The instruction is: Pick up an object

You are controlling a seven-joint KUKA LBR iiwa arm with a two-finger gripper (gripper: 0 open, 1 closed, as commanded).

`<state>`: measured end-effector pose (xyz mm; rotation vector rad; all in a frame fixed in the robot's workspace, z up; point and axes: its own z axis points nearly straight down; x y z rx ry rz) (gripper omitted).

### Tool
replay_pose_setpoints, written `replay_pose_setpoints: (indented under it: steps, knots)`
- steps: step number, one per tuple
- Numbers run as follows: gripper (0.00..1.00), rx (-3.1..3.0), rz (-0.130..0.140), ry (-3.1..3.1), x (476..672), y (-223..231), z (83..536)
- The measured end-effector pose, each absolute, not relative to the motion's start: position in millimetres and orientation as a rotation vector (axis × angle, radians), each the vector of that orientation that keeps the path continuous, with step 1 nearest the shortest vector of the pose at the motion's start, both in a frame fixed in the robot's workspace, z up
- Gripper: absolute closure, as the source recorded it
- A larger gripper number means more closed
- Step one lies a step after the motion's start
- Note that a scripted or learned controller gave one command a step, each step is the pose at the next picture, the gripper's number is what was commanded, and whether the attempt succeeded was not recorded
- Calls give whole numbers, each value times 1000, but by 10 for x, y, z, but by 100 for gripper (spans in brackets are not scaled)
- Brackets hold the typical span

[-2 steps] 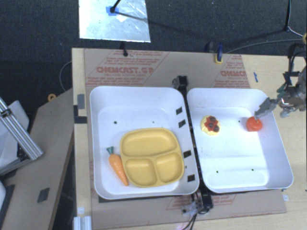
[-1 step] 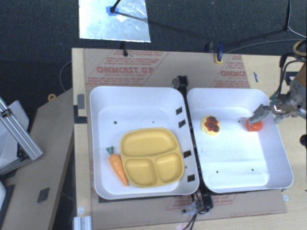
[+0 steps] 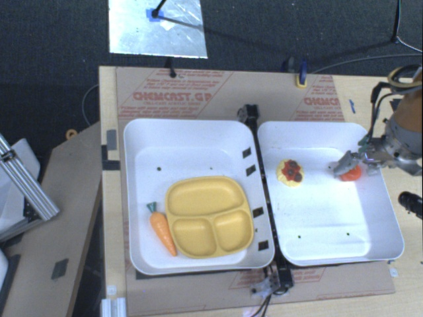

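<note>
Low in the left bin (image 3: 142,144): carrot (image 3: 162,232) beside yellow plate (image 3: 209,216). Right of frame: pincer (image 3: 349,168) low over a red thing (image 3: 353,174); open or closed, cannot tell.

Small red-orange obj (image 3: 353,174) in right bin, touching claw (image 3: 345,168) tips.

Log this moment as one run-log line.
gripper: right bin, at small red-orange object | grasp: unclear | carrot, yellow tray: left bin

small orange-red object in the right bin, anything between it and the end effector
Nothing visible does. The end effector sits right at the small orange-red object in the right white bin; the small round yellow piece with red topping lies apart, toward the divider.
</note>
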<state>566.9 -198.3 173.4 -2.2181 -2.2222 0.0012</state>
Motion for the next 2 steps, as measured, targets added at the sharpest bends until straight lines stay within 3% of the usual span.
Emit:
replay_pose_setpoints:
  steps: [1,2]
  knots:
    - [0,-2217,2,-2221,5659,-1945,1111]
    - [100,-2224,-3,-2227,5680,-1957,1258]
